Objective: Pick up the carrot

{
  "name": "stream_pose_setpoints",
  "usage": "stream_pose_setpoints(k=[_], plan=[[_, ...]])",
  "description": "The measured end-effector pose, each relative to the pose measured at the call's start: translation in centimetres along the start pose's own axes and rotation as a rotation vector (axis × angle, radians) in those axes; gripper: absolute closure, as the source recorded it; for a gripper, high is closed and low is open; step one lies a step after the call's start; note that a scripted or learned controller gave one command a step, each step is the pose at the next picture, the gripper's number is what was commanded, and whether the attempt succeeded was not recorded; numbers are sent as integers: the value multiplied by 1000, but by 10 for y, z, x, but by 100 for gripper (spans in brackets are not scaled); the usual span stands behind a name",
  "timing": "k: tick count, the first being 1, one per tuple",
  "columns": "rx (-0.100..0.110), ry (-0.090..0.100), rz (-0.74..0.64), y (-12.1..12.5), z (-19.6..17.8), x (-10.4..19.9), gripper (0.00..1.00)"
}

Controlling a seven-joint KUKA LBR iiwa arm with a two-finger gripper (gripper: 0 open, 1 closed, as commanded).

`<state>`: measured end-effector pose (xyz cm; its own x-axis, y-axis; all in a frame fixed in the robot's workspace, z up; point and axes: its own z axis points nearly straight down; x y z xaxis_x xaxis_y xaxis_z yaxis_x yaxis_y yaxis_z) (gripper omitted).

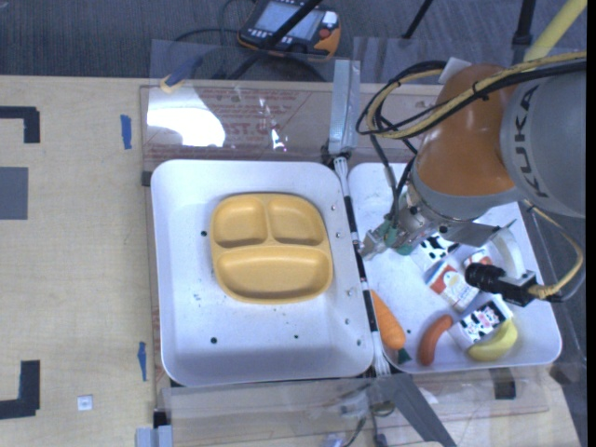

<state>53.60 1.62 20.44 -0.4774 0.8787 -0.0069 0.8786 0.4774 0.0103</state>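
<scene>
The carrot point(386, 318) is orange with a green tip. It lies in the right bin point(540, 343) against that bin's left wall, near the front, pointing front to back. My gripper point(395, 237) hangs below the orange wrist band, over the left part of the right bin. It is behind the carrot, roughly a carrot's length away, and apart from it. The wrist hides much of the gripper from above.
A yellow divided plate point(271, 247) sits in the middle of the left bin point(177, 333). In the right bin a red sausage point(431, 340), a banana point(494, 344) and small printed packets point(451, 282) lie to the right of the carrot. Cables loop above the arm.
</scene>
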Motion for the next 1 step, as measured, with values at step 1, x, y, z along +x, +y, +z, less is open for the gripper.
stream_pose_setpoints(k=[1], plan=[[10,4,184,-38,-107,-10,100]])
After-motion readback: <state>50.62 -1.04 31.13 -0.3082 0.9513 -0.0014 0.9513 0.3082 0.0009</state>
